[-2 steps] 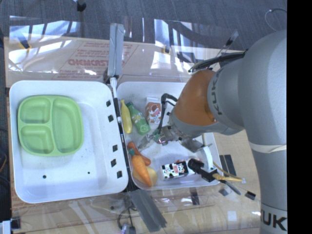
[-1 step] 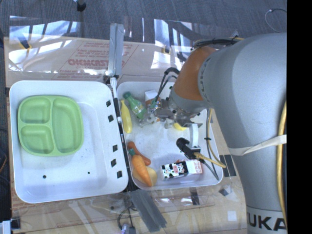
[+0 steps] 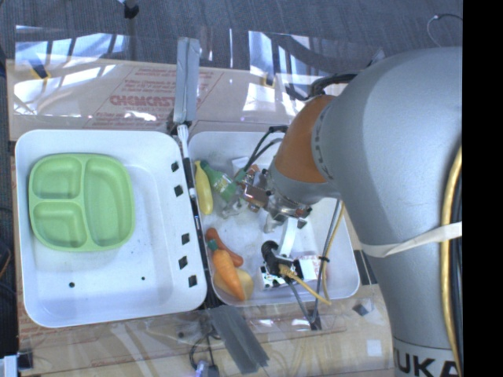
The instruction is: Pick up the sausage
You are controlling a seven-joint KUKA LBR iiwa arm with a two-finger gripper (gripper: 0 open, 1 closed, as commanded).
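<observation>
In R bin [image 3: 343,287], sausage [image 3: 223,249], carrot [image 3: 226,272], L bin [image 3: 149,277] w/ green plate [image 3: 80,203]

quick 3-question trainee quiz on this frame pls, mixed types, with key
1. True or false: the green plate lies in the same bin as the banana.
2. Which bin is the gripper over? A left, B right, C neither.
3. Fill in: the carrot lies by the right bin's ___ wall, as the view shows it.

Key
1. False: the plate is in the left bin, the banana in the right one.
2. B
3. left
</observation>
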